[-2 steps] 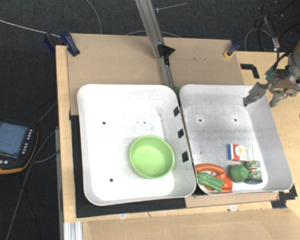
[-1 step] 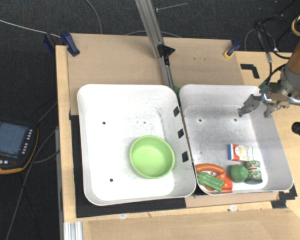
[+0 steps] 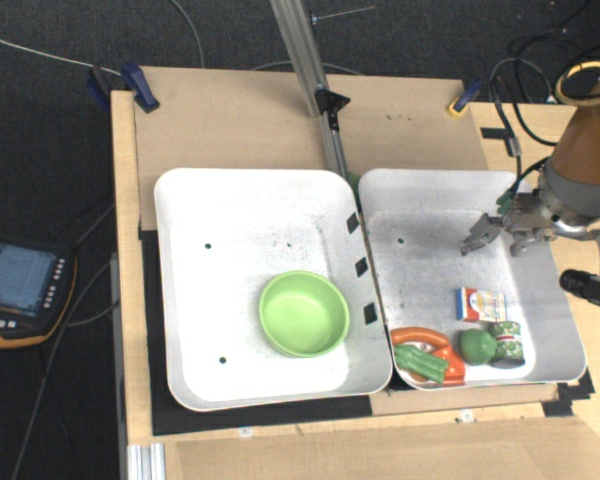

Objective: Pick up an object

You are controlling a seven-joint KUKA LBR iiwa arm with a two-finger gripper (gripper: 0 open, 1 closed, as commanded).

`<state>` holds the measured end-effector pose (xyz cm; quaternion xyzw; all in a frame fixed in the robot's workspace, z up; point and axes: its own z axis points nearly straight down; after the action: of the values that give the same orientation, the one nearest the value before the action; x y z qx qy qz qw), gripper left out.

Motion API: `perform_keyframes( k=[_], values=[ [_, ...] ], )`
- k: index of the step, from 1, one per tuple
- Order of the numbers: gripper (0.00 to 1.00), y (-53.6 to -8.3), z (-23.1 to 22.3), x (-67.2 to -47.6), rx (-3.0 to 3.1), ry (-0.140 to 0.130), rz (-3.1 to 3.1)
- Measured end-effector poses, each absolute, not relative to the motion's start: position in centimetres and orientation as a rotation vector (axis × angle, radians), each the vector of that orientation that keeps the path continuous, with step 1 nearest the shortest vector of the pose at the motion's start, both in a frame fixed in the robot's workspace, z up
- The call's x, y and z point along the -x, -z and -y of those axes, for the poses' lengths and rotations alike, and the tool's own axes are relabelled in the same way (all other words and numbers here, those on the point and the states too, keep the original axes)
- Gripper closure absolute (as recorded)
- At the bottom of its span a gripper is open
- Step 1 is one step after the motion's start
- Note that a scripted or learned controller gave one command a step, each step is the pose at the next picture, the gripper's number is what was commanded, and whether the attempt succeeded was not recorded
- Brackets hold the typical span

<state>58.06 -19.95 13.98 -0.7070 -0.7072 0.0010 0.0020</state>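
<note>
Jaws spread and empty, the grey two-finger gripper (image 3: 500,234) hovers over the right white bin (image 3: 420,218) near its right edge, an approach step, and must next descend toward the small green ball (image 3: 475,346) at the bin's front edge.

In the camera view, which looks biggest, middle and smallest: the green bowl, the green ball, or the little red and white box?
1. Round light green plastic bowl, by far the largest.
2. Small red and white box.
3. Dark green ball, roughly alike in size to the box, so that order is unsure.

bright even overhead light, soft shadows (slightly grainy, mild blur)
</note>
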Motion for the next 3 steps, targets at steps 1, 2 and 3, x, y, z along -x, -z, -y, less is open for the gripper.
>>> perform_keyframes(
  k=[1,2,3],
  values=[
    [1.0,-15.3,20.0,-58.2,2.222,0.002,2.223],
    [1.0,-21.6,19.9,-58.1,2.225,0.005,2.226],
    [1.0,-26.2,20.3,-58.8,2.224,0.004,2.225]
  ],
)
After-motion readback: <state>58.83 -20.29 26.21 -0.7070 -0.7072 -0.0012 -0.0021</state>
